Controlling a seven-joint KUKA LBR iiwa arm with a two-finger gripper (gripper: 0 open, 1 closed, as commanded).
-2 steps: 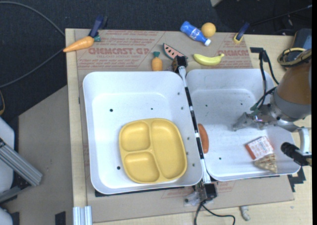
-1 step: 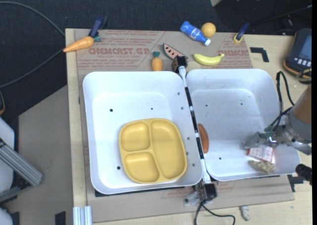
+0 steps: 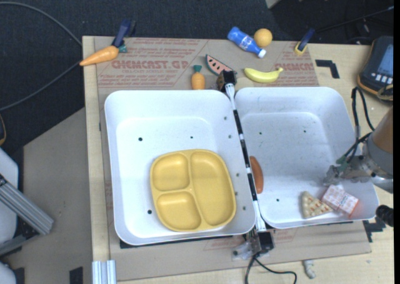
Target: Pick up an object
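Two shallow white bins are sitting side by side on the bench. The left bin [image 3: 125, 151], filling the middle left of the frame, is holding a yellow divided plate [image 3: 192, 189] with three compartments, lying flat toward the bin's lower right.

The right bin [image 3: 294, 126] is holding three small things along its lower part. An orange sausage-shaped toy [image 3: 256, 174] is lying against the bin's left wall, just beside the divider between the bins. A wedge of toy pizza [image 3: 314, 204] is resting near the lower edge, and a pink and white packet [image 3: 341, 199] is lying just to its right, touching or nearly touching it.

The arm is reaching in at the right edge of the frame, and its gripper [image 3: 343, 173] is hovering over the lower right corner of that bin, just above the packet. Whether it is wide or narrow cannot be told, and nothing is visibly in its grasp.

Along the top of the bench, beyond the bins, a carrot [image 3: 100, 56], a watermelon slice [image 3: 216, 64], a blue bottle [image 3: 245, 41], an orange ball [image 3: 263, 37] and a banana [image 3: 262, 74] are lying scattered.
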